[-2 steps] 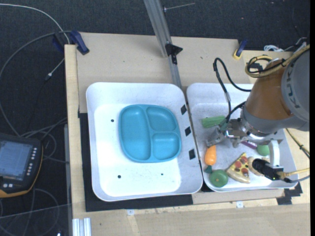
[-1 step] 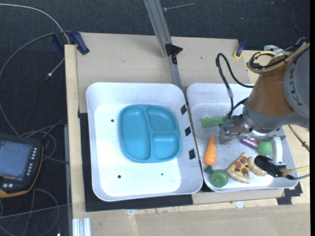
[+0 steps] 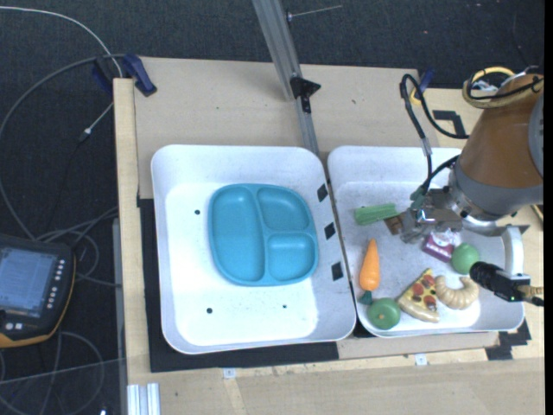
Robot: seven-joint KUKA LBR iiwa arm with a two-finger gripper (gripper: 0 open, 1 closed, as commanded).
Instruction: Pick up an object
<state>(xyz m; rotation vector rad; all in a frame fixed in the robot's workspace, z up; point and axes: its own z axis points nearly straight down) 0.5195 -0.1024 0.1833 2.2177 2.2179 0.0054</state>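
Two shallow white bins sit side by side on the bench. A blue plastic divided plate [image 3: 263, 233] lies in the left bin [image 3: 173, 180]. In the right bin [image 3: 363, 167] the grey arm's gripper [image 3: 413, 217] hangs low, just beside a green rectangular block [image 3: 374, 213]. Near the front lie an orange toy carrot [image 3: 370, 264], a pizza slice [image 3: 421, 296], a tan croissant [image 3: 458, 293] and a green apple [image 3: 384, 315].
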